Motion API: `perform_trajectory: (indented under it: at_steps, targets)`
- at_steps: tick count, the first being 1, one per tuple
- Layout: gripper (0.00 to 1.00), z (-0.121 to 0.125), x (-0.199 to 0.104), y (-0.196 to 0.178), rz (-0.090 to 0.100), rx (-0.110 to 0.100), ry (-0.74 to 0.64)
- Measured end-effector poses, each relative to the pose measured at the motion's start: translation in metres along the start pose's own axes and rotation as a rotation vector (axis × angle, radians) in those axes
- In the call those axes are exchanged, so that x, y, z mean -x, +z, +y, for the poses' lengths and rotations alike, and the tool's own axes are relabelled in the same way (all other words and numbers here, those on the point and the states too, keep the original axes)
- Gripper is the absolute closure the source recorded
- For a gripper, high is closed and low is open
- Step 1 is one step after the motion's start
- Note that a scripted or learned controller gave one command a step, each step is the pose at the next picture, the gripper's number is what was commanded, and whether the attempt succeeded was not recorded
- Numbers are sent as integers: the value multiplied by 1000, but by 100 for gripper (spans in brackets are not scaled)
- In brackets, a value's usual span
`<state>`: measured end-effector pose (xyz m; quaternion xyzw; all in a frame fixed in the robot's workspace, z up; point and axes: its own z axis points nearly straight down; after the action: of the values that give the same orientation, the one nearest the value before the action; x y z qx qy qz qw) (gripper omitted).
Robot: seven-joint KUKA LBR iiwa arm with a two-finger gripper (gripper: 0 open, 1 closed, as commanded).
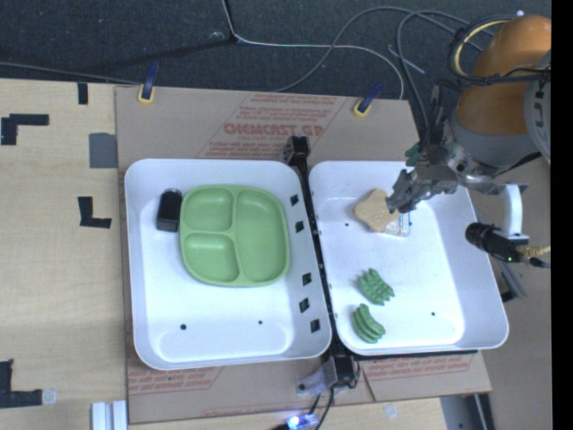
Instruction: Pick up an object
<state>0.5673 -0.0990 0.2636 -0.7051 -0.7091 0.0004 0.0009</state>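
Tan block (371, 210) lies tilted, long axis diagonal, beside the gripper (399, 206).

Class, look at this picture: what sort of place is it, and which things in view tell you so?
Probably a robotics lab test bench. A robot arm's claw reaches into two white bins holding toy-like items such as a green divided plate, with cables trailing behind.

Robotics lab, desk (54, 267) with clamped cardboard sheet (269, 124), two white bins (143, 267) side by side, loose cables (358, 34), black tape marks (89, 213), grey-and-orange arm (506, 79)
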Motion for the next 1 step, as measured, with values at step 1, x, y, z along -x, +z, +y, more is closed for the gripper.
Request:
perform_trajectory:
  at_steps: [1]
  targets:
    - [100,8,-58,-2,0,1,-1]
